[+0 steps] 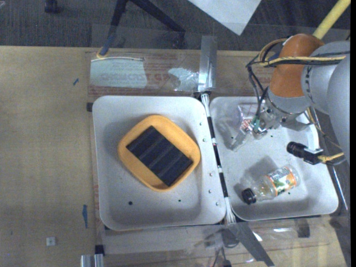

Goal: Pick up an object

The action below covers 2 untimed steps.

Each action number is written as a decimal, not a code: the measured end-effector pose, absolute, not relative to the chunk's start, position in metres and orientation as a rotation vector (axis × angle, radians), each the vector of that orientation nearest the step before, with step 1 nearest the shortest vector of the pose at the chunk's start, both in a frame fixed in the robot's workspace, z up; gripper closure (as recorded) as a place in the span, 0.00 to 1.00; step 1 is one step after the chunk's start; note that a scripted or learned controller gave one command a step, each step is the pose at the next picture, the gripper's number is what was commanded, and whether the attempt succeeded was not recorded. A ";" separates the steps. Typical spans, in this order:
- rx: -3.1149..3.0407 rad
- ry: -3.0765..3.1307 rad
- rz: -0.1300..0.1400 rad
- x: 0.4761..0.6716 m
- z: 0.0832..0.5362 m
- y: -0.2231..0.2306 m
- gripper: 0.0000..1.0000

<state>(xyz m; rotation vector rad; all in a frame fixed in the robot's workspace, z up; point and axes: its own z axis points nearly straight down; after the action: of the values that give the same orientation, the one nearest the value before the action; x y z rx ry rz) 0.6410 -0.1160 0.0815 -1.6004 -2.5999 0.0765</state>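
Note:
In the right bin [311, 204] a clear plastic bottle [272, 183] with a black cap and an orange label lies on its side near the front. A crumpled clear wrapper [232, 128] lies in the bin's back left part. My gripper [257, 125] is low over the back of this bin, at the wrapper's right edge. Whether it touches the wrapper I cannot tell. The bottle lies apart from the gripper, closer to the front. In the left bin [111, 199] rests a yellow dish with a black ribbed insert [159, 157].
A metal divider [216, 154] runs between the two bins. Clear packets [144, 74] lie on the bench behind the left bin. The arm's grey body and orange band [295, 65] hang over the right bin's back right corner.

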 end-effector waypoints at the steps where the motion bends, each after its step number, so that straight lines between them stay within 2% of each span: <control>1: -1.606 -2.585 0.075 0.643 0.080 -0.118 0.00; 2: -1.493 -2.760 0.005 0.635 0.184 -0.083 0.00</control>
<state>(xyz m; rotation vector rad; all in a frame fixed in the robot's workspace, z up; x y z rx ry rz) 0.6351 -0.0825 0.1844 -1.4927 -2.7602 0.0046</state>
